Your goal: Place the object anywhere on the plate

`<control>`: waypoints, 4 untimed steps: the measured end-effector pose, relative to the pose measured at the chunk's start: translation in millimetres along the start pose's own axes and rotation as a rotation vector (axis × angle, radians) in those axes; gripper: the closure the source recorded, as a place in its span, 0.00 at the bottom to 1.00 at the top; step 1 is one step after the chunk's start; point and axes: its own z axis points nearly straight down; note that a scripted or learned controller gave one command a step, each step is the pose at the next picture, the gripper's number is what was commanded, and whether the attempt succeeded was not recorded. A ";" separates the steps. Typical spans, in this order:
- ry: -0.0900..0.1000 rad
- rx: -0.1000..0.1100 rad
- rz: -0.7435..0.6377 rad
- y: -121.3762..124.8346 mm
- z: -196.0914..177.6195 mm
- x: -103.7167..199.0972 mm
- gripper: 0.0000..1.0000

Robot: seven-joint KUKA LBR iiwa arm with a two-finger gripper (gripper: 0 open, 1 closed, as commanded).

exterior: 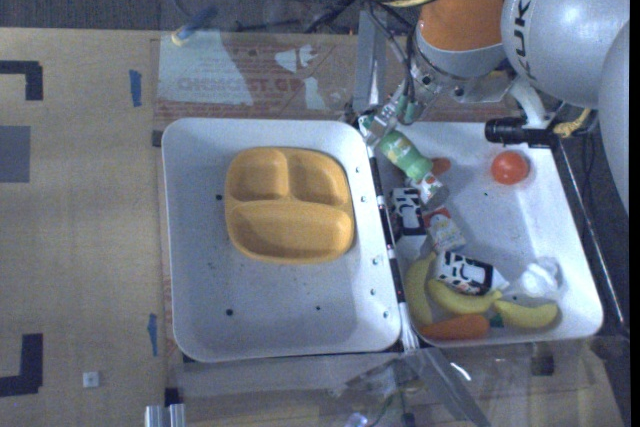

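Bottle [403, 153] lies seemingly just beneath end effector [392, 118], in right bin [560, 215].

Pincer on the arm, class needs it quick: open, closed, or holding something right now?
Pincer: cannot be told; it sits at the green bottle in the right bin.

Light is even and fairly bright, coming from above. The two white bins [190, 245] show soft, weak shadows along their inner walls. The yellow plate [290, 203] casts almost none. A clear plastic sheet [240, 70] on the bench gives pale glare. The grey arm [580, 25] has a broad sheen. The picture is slightly soft and grainy, and the floor at the top is dim.
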 end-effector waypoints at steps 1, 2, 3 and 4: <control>-0.002 -0.001 -0.071 7.2 -8.8 13.0 1.00; 0.000 -0.002 -0.676 -16.8 23.6 24.7 1.00; -0.002 -0.003 -0.955 -27.1 22.9 14.2 1.00; -0.010 -0.005 -1.184 -17.5 19.0 -19.5 1.00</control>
